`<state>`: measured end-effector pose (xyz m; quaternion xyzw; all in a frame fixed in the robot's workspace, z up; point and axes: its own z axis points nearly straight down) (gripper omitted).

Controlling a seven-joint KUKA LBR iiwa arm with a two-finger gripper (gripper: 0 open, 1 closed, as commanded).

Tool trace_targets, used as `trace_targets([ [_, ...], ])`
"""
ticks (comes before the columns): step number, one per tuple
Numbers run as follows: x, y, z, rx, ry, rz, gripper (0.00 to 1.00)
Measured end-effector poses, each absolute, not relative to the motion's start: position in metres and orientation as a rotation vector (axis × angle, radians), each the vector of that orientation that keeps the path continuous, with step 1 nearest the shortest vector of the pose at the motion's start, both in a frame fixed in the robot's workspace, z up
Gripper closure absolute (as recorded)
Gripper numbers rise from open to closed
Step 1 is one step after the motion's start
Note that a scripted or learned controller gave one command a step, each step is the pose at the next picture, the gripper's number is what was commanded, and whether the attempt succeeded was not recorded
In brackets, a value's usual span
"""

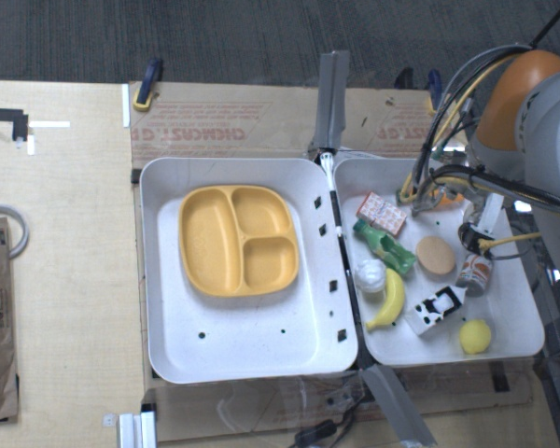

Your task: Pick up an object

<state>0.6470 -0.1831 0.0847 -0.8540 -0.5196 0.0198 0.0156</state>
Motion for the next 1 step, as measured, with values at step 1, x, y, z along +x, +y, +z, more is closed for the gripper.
trace_targets([
  [1,0.5897,-0.213,0.1779,-2.654,-1.682,0.004,0.0],
])
